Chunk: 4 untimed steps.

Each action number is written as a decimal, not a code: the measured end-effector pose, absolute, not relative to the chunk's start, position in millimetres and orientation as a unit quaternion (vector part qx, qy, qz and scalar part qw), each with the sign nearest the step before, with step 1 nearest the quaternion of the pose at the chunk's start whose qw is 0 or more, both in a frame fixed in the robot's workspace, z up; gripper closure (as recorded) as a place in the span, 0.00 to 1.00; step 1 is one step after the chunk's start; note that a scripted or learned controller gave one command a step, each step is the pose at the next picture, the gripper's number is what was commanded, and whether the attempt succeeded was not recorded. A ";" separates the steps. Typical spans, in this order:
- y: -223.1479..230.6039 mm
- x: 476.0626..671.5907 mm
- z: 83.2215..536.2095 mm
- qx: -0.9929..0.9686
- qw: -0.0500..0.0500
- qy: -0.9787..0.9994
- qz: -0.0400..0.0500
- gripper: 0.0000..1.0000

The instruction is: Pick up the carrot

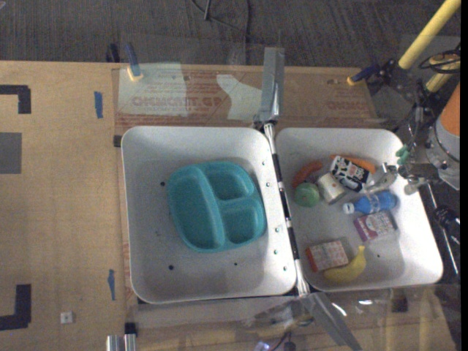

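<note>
Your carrot (308,171) lies in the right bin (418,265), in its upper left part: a short orange curved piece, arched over the green ball (307,194) that sits just below and touches or nearly touches it. To its right, a black-and-white printed carton (346,174) lies tilted, crowding the carrot's right end. You have bare white floor above the carrot and toward the bin's top edge; the divider (280,196) between the bins runs close on its left.

Farther right lies a blue bottle (373,203) on its side, then a small purple packet (375,225). Near the bottom rim you see a flat reddish card-like packet (327,254) and a yellow banana (348,268), smooth and curved.

The left bin (142,262) holds a teal sectioned tray (216,205) of glossy plastic with rounded corners.

The gripper (406,171) hangs over the right bin's right edge, well apart from the carrot; you cannot tell how its claw is set. The bench (58,218) is plain cardboard-brown with blue tape marks.
</note>
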<state>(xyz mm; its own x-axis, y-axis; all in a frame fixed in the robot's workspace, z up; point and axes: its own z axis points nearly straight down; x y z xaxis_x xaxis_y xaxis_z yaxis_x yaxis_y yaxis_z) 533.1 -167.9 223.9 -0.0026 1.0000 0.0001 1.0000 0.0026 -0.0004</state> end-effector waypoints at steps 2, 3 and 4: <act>-122.5 521.6 128.9 -0.793 0.000 -0.609 0.000 0.00; -125.5 541.2 87.8 -0.817 -0.001 -0.577 -0.002 0.00; -121.3 481.2 88.0 -0.827 -0.002 -0.563 -0.003 0.00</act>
<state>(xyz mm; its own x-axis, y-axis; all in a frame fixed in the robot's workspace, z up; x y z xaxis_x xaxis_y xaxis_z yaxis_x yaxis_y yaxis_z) 481.2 -121.3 88.0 0.3666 0.9304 0.0019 0.9303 -0.3666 0.0064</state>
